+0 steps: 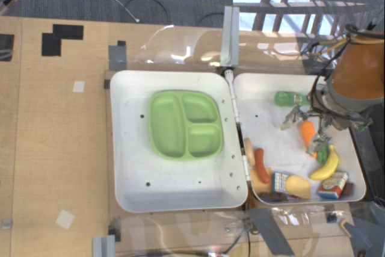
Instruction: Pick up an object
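My gripper [308, 124] hangs low over the right bin [264, 108], under the orange band of the arm [360, 69]. Its fingers [293, 117] are spread wide and stand open. An orange carrot [307, 132] lies on the bin floor between them, and I cannot tell if either finger touches it. Just behind the gripper lies a green bottle [289, 98]. A yellow banana [325, 167] rests in front of the carrot, with a small green piece [323, 154] at its top end.
Along the right bin's front wall lie a red sausage [260, 159], a tan bun [261, 176], a blue carton [280, 180], a yellow lemon-like fruit [299, 186] and a red-and-white carton [334, 185]. The left bin [129, 147] holds a green divided plate [184, 124].
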Robot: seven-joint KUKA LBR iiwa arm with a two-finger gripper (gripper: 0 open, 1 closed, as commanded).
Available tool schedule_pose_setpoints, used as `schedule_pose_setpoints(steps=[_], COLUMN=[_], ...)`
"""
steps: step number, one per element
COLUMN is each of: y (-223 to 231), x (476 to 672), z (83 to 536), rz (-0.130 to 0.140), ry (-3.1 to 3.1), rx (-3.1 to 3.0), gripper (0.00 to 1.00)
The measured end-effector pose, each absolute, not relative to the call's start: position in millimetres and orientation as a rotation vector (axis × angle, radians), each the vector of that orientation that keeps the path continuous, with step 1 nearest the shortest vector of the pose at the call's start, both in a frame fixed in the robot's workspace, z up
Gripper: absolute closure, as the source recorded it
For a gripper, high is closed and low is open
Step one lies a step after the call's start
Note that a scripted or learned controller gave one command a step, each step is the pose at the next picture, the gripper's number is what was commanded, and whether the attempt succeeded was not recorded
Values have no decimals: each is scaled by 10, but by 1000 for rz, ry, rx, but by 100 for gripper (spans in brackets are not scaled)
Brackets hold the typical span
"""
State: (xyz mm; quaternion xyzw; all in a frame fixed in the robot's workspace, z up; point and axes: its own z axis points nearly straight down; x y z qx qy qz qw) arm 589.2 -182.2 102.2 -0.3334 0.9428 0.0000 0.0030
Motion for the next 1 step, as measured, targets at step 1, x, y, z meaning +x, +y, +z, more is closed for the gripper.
schedule_pose_setpoints(steps=[1], y=[-1801], x=[5914], z=[1146], rz=[-2], ry=[2948], rx=[-1045], gripper=[100])
